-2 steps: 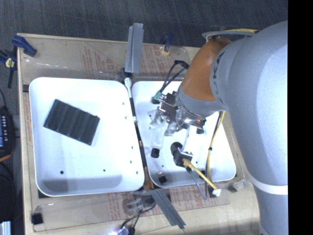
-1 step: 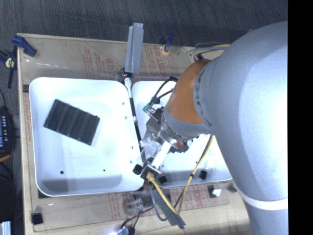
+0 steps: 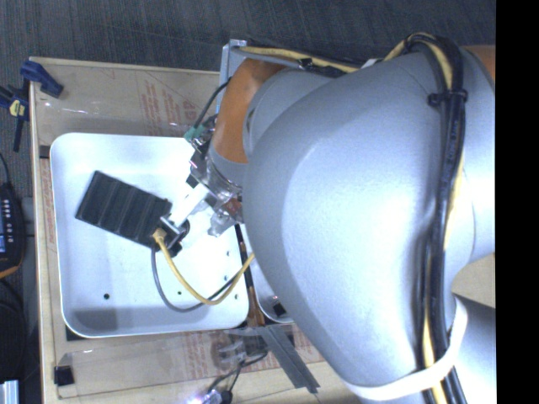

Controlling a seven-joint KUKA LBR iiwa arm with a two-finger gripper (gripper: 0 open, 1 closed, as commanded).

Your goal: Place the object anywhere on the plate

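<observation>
A black ribbed rectangular object [image 3: 120, 206] lies flat in the left part of the left white bin [image 3: 109, 310], tilted a little. My gripper [image 3: 217, 213] hangs over the right side of that bin, just to the right of the object's near corner and apart from it. The big grey arm [image 3: 362, 209] hides most of the wrist and everything under it. I cannot make out a plate.
The arm covers nearly all of the right bin; only a rounded white corner [image 3: 268, 311] peeks out beneath it. A blue clamp [image 3: 40, 77] sits at the bench's far left corner. Small dark specks dot the left bin's floor.
</observation>
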